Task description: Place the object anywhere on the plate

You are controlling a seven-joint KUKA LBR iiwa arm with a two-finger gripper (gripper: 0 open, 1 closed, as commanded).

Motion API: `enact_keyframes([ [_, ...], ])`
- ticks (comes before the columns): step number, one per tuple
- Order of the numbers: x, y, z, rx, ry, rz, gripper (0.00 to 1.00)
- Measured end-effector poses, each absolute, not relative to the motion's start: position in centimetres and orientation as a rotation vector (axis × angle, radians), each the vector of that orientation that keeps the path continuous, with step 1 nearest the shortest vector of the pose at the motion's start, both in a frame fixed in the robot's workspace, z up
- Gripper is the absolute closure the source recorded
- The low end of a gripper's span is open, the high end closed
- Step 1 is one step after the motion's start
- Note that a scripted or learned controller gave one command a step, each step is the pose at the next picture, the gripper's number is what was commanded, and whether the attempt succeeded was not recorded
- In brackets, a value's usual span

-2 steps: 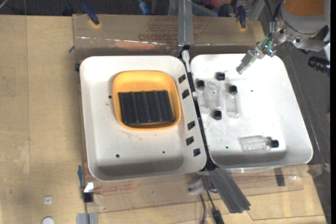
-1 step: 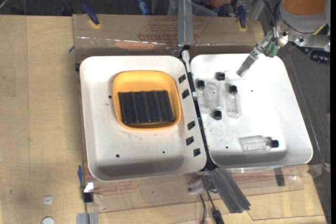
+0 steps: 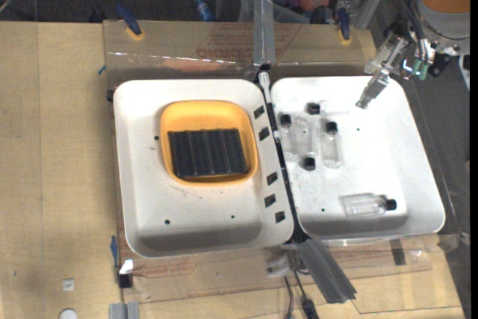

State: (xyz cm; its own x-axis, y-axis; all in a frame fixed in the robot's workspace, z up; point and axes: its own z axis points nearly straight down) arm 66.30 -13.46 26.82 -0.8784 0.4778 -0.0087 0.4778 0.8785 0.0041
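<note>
Camera view shows me two shallow white bins side by side: the left bin [image 3: 142, 220] and the right bin [image 3: 418, 190]. I count one plate [image 3: 172, 114], yellow-orange with rounded corners, lying in the left bin, and one dark ribbed rectangular piece [image 3: 207, 152] resting on it, covering most of its lower half. In the right bin I count four small clear bottles with black caps. One bottle [image 3: 364, 204] lies on its side near the front edge, cap pointing right; it is nearly transparent and hard to make out against the white floor. Another [image 3: 331, 142] lies lengthwise near the middle with its cap at the far end. Two more sit just left of it, one [image 3: 287, 123] toward the divider and one [image 3: 307, 161] a little nearer the front; their bodies are too faint for me to judge how they lie. A further black cap [image 3: 314, 109] sits near the back. The gripper [image 3: 371, 91] hangs over the far right corner of the right bin, tilted, well apart from every bottle. I see nothing held in it, and I cannot tell how far apart its fingers stand.
</note>
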Motion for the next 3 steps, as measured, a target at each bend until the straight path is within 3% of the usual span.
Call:
enact_keyframes([
  [1, 65.9, -13.2, 26.5, 0.749, 3.047, 0.004, 0.0],
  [3, 66.0, -11.6, 22.5, -0.092, 3.136, 0.003, 0.0],
])
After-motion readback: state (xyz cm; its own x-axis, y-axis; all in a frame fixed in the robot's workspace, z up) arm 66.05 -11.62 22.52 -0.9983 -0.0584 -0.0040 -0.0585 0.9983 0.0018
